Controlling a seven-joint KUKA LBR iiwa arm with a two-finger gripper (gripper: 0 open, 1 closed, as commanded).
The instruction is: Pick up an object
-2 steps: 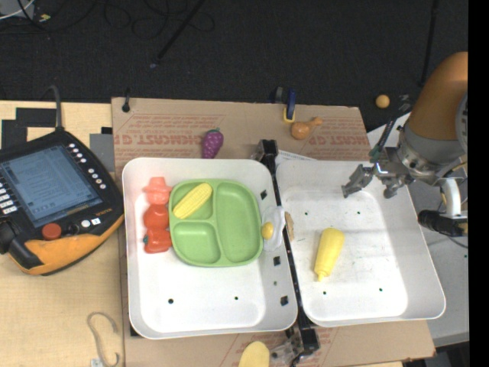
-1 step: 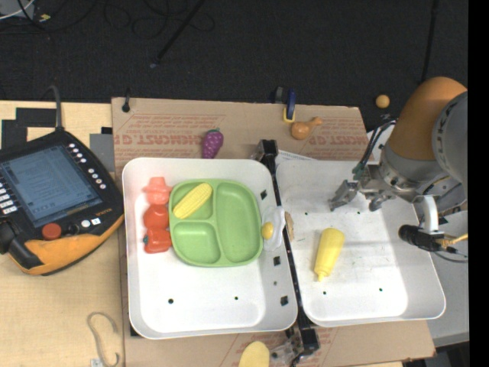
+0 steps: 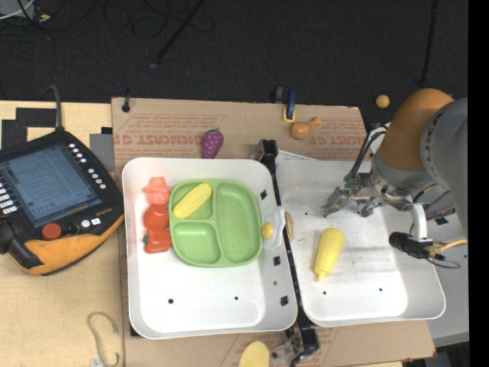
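Main risk: the end effector (image 3: 334, 203) hung just beyond the yellow mustard bottle (image 3: 328, 252), not over it, so a straight drop would likely hit bare bin floor. The bottle also lay on its side, rounded, and looked likely to roll or squirt out of a pinch. The end effector carried nothing; whether it was spread or together could not be told. The bottle lay in the right bin (image 3: 397, 304), near its left wall. The arm (image 3: 416, 140) came in from the right, wrist bent down over the far part of that bin. The left bin (image 3: 199, 304) held a green divided plate (image 3: 229, 232) with a corn cob (image 3: 191, 199), and a red figure (image 3: 156, 216) beside it.
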